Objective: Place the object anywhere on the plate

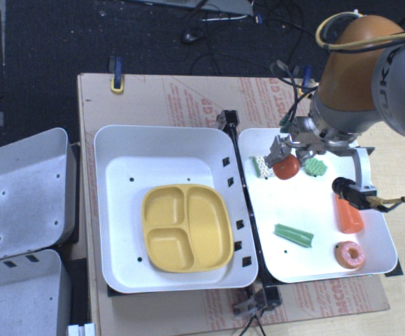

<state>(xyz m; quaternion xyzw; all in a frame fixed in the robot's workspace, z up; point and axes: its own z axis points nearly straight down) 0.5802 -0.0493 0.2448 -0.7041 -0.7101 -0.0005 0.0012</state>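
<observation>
The grey arm with its orange band reaches in from the right over the right-hand white bin [377, 254], its gripper [285, 158] low at the bin's upper left, where a red tomato [286, 167] sits right at the fingers; from this angle it cannot be told whether the fingers are closed on it or merely beside it. Just left of the tomato lies a small white-and-green piece [261, 166], and just right of it a small green ridged piece [316, 166]. Further down the same bin lie a green pod-like vegetable [294, 234] near the middle, an orange carrot-shaped piece [349, 215] toward the right wall with a black fitting of the arm over its top end, and a pink-iced doughnut [350, 255] in the lower right corner. In the left-hand bin [118, 208], apart from all of these, rests a yellow plate [187, 227] divided into three compartments. Both bins stand side by side on the bench [167, 100]
</observation>
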